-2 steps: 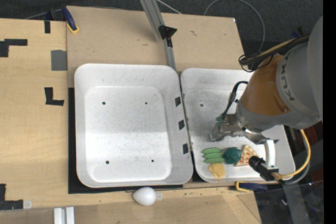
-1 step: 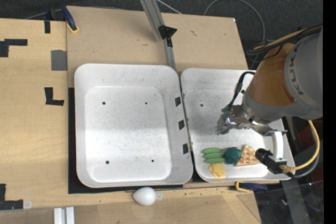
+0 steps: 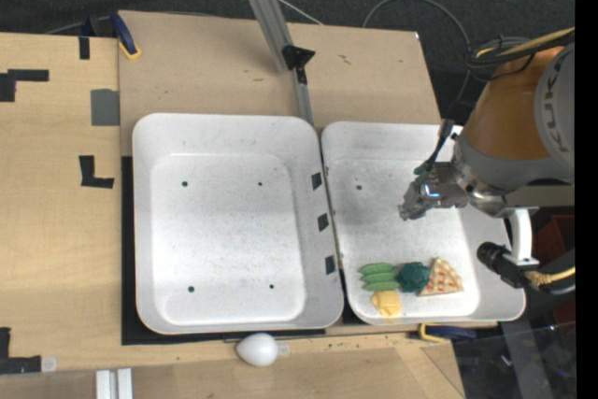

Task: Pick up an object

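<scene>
White egg-shaped object (image 3: 257, 349) sits on the counter (image 3: 215, 70) at its near edge, just outside the left bin's near wall, apart from it.

Left bin (image 3: 140, 201): white, speckled floor.

Right bin (image 3: 392, 140): all the items cluster along its near edge. Green bean-pod piece (image 3: 377, 273) next to a dark green lumpy piece (image 3: 411, 276), touching or nearly so. Yellow piece (image 3: 387, 302) just in front of those two, against the near wall. Pizza-slice-shaped toy (image 3: 441, 279) on the right of the cluster, touching the dark green piece.

End effector (image 3: 416, 204) is over the right bin's middle-right, beyond the cluster and well apart from it. Nothing visible between its fingers. Can't tell if they're spread or pressed together; the tip is too small and dark from this angle.

Arm (image 3: 519, 126) comes in over the right bin's right edge, orange band above the grey wrist.

Far side: grey metal pole (image 3: 266, 5) slants across the counter, ending at the far edge where the two bins meet.
</scene>
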`<state>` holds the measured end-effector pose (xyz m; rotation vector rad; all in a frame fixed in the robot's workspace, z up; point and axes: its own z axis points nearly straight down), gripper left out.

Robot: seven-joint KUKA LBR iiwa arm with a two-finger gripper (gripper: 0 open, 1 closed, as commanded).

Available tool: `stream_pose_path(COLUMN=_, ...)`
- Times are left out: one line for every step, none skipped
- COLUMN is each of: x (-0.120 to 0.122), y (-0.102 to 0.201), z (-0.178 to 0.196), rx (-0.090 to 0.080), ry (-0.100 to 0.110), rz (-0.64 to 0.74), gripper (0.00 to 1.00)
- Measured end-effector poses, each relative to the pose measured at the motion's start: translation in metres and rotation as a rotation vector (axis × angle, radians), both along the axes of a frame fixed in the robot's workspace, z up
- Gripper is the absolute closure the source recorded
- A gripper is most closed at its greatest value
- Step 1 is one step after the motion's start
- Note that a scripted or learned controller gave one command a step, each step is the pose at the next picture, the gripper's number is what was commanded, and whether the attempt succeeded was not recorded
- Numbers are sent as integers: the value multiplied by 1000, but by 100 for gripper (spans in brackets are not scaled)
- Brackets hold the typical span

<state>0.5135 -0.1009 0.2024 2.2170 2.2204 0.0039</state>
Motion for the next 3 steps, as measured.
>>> stream_pose_path(x=1, y=0, z=37, rx=0, ry=2, rz=0, gripper=100)
stream_pose_path(x=11, y=47, z=41, rx=3, ry=6, rz=5, gripper=100)
stream_pose_path(x=14, y=101, z=45, rx=3, ry=6, rz=6, gripper=100)
